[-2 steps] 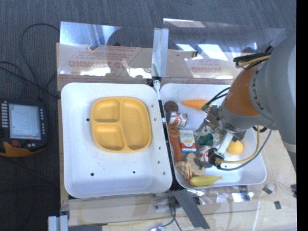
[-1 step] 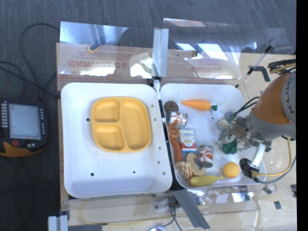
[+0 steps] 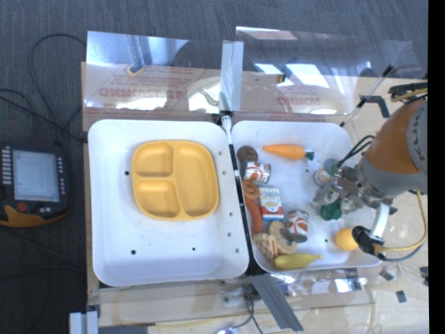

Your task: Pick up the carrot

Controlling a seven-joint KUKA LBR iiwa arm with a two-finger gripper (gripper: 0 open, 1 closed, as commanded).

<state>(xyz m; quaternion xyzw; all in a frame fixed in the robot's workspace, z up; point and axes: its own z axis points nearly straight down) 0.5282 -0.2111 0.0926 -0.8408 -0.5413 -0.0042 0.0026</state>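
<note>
Carrot [image 3: 284, 152] lies flat at far end of right bin [image 3: 338, 134], green top pointing right, beside small can [image 3: 256, 173]. Tool [image 3: 332, 195] hovers low at bin's right side, apart from carrot; its state cannot be told. Yellow tray [image 3: 175, 179] in left bin [image 3: 111, 207].

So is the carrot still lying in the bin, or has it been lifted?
Lying in the bin. The carrot rests flat on the floor of the right bin near its far wall, apart from the gripper, which sits to its right.
</note>
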